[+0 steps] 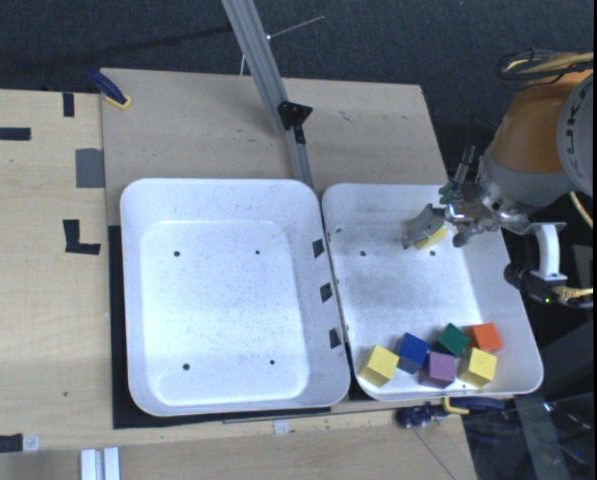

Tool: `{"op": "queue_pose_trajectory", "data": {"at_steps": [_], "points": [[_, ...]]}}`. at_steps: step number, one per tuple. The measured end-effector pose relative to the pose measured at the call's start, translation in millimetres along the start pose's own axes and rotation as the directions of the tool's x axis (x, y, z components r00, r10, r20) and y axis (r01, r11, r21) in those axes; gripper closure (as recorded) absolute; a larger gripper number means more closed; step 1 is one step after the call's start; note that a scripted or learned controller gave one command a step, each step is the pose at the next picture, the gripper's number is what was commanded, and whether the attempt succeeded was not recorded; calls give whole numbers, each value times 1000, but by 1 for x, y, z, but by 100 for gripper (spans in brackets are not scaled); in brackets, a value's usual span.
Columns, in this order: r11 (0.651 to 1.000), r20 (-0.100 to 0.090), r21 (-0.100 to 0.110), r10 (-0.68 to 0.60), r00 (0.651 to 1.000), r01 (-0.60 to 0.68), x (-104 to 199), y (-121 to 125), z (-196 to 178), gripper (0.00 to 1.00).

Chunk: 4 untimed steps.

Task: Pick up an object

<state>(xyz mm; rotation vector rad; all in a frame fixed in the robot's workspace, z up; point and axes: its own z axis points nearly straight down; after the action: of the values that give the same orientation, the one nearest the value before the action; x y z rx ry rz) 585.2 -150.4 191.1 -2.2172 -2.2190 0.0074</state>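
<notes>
— Where is your pincer sitting right now?

— I am reaching in from the right, and my gripper (425, 234) is hanging over the upper part of the right bin (398, 288), near its far rim.

— Are you holding anything?

— Something small and yellow (435, 235) is showing at my fingertips, and it may be a block pinched between them, but the view is too blurred there for me to be sure, so I am not claiming a hold.

— And the rest of the blocks?

— They are lying bunched along the near edge of that same bin: a yellow block (380, 364) at the left, a blue block (412, 351) just beside it, a purple block (441, 368), a green block (452, 339), an orange block (486, 337), and another yellow block (479, 367) at the right end. All are resting well apart from my gripper.

— The left bin (223, 293)?

— It is sitting just beside the right one, their rims touching.
</notes>
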Motion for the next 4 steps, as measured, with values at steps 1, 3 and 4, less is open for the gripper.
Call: {"op": "queue_pose_trajectory", "data": {"at_steps": [1,3,4], "points": [[1000,0,0,-1,1000,1,4,4,46,0],[1000,1,-12,-2,1000,2,14,6,-25,100],[1000,1,-12,-2,1000,2,15,7,-74,100]]}}
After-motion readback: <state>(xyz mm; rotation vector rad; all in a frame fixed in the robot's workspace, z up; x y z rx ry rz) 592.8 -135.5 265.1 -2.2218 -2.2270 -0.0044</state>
